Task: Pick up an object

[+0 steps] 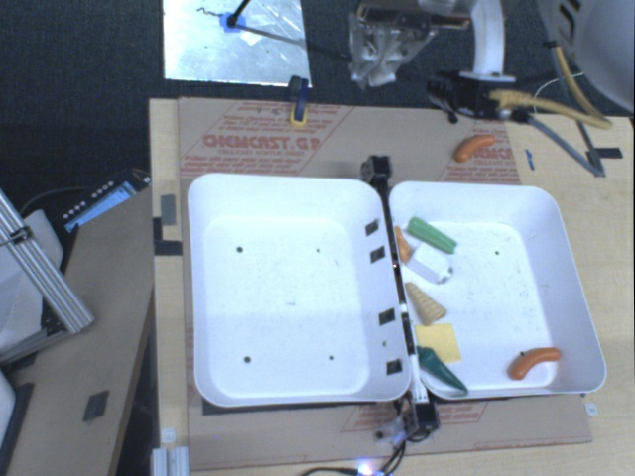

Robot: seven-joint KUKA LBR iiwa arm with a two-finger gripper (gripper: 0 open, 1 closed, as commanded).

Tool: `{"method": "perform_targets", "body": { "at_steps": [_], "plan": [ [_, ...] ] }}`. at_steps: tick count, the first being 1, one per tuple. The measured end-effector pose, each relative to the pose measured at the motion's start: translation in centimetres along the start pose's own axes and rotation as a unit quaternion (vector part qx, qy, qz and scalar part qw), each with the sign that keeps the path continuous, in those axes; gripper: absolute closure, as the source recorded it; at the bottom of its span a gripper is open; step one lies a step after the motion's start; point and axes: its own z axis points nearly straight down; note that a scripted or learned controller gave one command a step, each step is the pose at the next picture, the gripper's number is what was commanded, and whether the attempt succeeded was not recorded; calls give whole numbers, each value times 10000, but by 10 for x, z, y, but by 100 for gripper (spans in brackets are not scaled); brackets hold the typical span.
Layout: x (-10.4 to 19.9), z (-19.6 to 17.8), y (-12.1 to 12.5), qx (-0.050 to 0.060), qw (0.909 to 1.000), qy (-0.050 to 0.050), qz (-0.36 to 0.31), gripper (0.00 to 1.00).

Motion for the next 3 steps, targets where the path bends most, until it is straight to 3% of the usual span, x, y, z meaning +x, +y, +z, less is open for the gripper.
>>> {"method": "perform_targets", "body": {
  "at_steps": [1,2,3],
  "plan": [
    [-35,-18,-16,58,10000,-27,44,100],
    [-92,-18,-40,71,10000,-32,58,100],
    [-48,-18,-88,78,10000,-22,5,100]
  ]
}}
